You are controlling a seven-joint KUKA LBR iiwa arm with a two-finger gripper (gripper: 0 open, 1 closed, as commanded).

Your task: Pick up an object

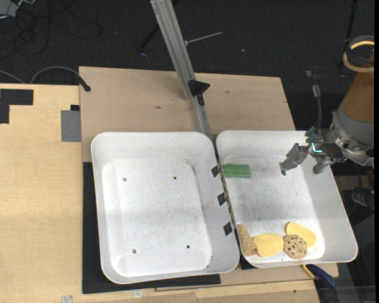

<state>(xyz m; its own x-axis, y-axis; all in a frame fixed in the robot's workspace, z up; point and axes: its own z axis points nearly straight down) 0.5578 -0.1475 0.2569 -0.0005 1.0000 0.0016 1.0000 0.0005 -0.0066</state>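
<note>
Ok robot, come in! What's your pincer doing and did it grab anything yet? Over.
Pincer open over right bin, holding nothing. Green block by divider; yellow pieces and cookie at near edge, untouched. Nothing blocking.

A pale wooden bench [31, 188] stands over dark carpeted floor [82, 24] strewn with loose cables [12, 5].

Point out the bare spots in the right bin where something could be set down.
In the right bin, the middle is bare, between the green block at its left wall and the gripper at the far right. The near edge is crowded: yellow pieces and a cookie.
</note>
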